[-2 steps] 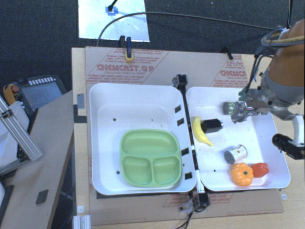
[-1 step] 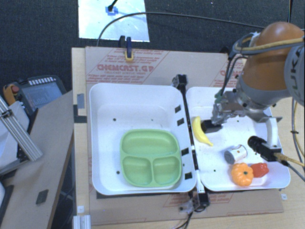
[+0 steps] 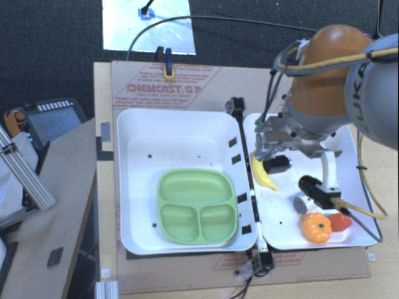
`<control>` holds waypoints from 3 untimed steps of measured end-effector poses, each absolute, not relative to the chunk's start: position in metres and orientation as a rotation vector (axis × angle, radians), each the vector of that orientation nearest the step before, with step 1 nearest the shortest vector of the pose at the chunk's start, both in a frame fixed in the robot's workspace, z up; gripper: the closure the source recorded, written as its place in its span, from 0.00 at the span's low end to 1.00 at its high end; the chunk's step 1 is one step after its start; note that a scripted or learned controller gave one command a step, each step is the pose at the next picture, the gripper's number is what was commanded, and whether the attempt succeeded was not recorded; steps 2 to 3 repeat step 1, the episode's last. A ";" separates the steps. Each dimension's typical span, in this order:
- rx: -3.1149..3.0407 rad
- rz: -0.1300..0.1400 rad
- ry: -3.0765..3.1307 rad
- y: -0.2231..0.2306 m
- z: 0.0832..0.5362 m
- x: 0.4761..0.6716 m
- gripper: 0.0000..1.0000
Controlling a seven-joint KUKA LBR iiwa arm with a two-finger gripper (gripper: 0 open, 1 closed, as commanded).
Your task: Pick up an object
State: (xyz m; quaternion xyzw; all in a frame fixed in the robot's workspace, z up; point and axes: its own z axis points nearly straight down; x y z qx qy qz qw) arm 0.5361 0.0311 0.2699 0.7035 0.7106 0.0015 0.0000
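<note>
My gripper [image 3: 264,147] hangs low over the left side of the right bin [image 3: 282,224], under the arm's orange band. Just below it a yellow banana [image 3: 265,177] lies against the bin's left wall. A small black object [image 3: 277,164] rests right beside the gripper, to the banana's upper right. Whether the gripper touches either one is hidden by the wrist. Toward the bin's near edge sit an orange pumpkin-like toy [image 3: 317,227], a red piece [image 3: 340,221] beside it and a small grey object [image 3: 300,204].
The left bin [image 3: 134,167] holds a green divided plate [image 3: 198,205] in its near half. Black clips line the divider [image 3: 244,167] between the bins. A cardboard sheet [image 3: 165,87] lies under both bins.
</note>
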 end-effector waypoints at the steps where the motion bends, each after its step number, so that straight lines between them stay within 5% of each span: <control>1: 2.211 0.002 2.234 0.092 0.255 0.533 1.00; 3: 2.211 0.002 2.234 0.092 0.255 0.533 1.00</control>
